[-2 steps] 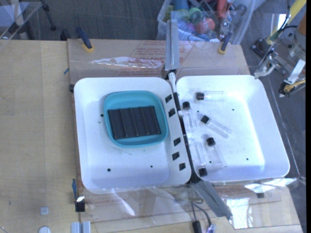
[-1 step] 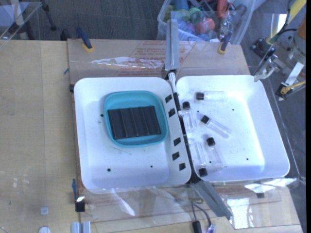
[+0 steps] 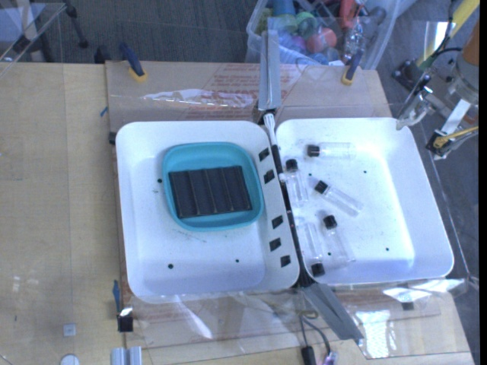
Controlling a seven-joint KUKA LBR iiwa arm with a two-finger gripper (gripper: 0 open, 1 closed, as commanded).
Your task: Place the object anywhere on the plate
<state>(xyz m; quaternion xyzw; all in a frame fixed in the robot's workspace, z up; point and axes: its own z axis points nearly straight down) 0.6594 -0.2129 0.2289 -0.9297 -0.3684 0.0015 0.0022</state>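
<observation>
- while the arm hangs at the far right corner of the bench, the gripper (image 3: pixel 412 113) sits just past the upper right rim of the right bin (image 3: pixel 396 204), clear of everything inside it.
- whether that claw is released or clenched, i cannot tell; it is a small pale metal shape against clutter, and nothing is visibly in its grasp.
- the task's things are the vials, all lying on their sides in the right bin, towards its left half.
- each vial is a slim clear tube, almost lost against the white floor, capped with a small black stopper that gives it away.
- the top vial (image 3: pixel 331 150) lies roughly level near the far wall, cap pointing left.
- the second vial (image 3: pixel 294 177) hugs the left wall, cap at its far end.
- the middle vial (image 3: pixel 339 198) lies at a slant, cap at its upper left end.
- the lower vial (image 3: pixel 335 236) sits below that, cap at its far end.
- the nearest vial (image 3: pixel 313 251) lies near the front left corner, cap at its near end.
- over in the left bin (image 3: pixel 141 204), the plate (image 3: pixel 176 162) is a teal rounded square, lying flat in the upper middle.
- a dark ribbed pad (image 3: pixel 210 192) covers most of the plate's floor.
- the plate and the vials are well apart, split by the bins' shared walls, with black tabs (image 3: pixel 272 199) running down the seam.
- beyond the bins, a clear tub of coloured toys (image 3: pixel 327 14) stands at the top.
</observation>
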